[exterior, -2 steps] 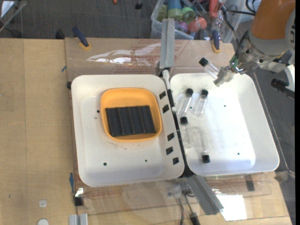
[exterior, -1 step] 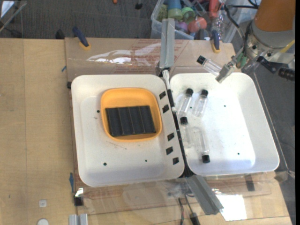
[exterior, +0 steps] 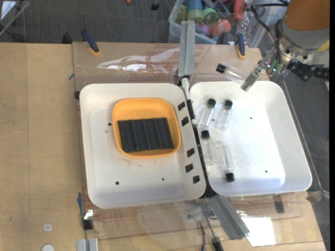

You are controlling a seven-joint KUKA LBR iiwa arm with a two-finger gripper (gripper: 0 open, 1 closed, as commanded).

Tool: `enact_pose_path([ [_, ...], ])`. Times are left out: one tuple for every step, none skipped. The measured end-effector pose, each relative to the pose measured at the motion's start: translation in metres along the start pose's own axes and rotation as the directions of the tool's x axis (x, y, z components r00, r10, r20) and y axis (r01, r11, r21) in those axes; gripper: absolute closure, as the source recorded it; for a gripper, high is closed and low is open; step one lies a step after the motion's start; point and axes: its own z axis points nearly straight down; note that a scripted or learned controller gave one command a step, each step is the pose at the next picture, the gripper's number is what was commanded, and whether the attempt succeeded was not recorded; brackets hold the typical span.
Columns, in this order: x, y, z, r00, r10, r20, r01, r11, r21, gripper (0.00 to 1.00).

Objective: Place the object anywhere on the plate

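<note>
While the orange plate point(exterior: 146, 109) with its black ridged block point(exterior: 145, 134) sits in the left bin point(exterior: 99, 182), far left of the claw point(exterior: 250, 80), a divider point(exterior: 190, 135) runs between. Four clear vials point(exterior: 215, 114) lie in the right bin point(exterior: 272, 161), below-left of the claw. Its narrowly parted fingers grip a clear, black-capped vial point(exterior: 230, 72), raised over the bin's rear edge.

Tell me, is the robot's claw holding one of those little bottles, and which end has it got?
Yes. The gripper holds a clear vial above the right bin, pinching its bare end; the black cap points away.
</note>
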Motion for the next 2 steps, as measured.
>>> enact_pose_path([
  [-0.018, -0.027, -0.044, 0.991, -0.133, 0.001, 0.133, 0.991, 0.0, 1.0],
  [-0.048, -0.071, -0.071, 0.972, -0.237, 0.001, 0.237, 0.972, 0.0, 1.0],
])
